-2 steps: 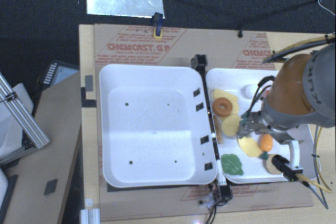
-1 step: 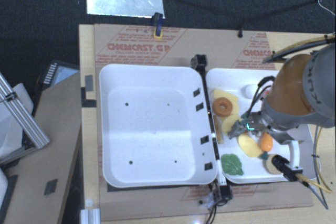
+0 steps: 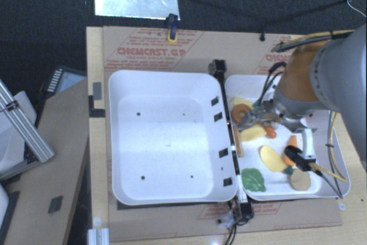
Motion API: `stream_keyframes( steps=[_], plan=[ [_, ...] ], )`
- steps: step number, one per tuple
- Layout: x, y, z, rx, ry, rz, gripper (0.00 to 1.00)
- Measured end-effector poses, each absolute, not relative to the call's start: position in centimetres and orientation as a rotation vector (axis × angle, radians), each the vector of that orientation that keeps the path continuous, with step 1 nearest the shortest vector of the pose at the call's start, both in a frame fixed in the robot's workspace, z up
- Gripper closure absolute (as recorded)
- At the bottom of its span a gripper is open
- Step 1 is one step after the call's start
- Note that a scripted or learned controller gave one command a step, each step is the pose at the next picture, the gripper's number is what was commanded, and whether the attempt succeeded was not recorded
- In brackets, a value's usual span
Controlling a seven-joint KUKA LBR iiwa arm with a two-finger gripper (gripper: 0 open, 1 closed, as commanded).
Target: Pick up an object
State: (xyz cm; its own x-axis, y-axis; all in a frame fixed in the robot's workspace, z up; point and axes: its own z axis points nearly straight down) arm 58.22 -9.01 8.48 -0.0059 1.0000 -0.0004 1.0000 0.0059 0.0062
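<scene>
Arm (orange-banded) bent low, gripper [image 3: 248, 117] down

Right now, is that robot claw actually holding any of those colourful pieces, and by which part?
Cannot be told: the gripper hangs low among pieces in the right-hand shallow white bin.

We see two white bins side by side on the bench: left bin [image 3: 166, 135], right bin [image 3: 338, 172] holding the clutter. The arm [image 3: 321, 74] reaches in from the right, orange band above the wrist, and the gripper [image 3: 248, 117] sits low near the right bin's left wall, over a yellow-orange piece [image 3: 241, 106]. Just beside it lie a pale yellow item [image 3: 252, 133] and a small orange bit [image 3: 270, 133]. Toward the near edge: a yellow oval [image 3: 272, 158], a green object [image 3: 253, 179] in the near-left corner, a tan round piece [image 3: 299, 181].
</scene>
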Motion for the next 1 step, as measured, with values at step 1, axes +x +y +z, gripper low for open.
stream_keyframes(
  steps=[1],
  plan=[
    [53.99, -16.45, 8.48, 2.225, 2.215, -0.006, 0.00]
  ],
)
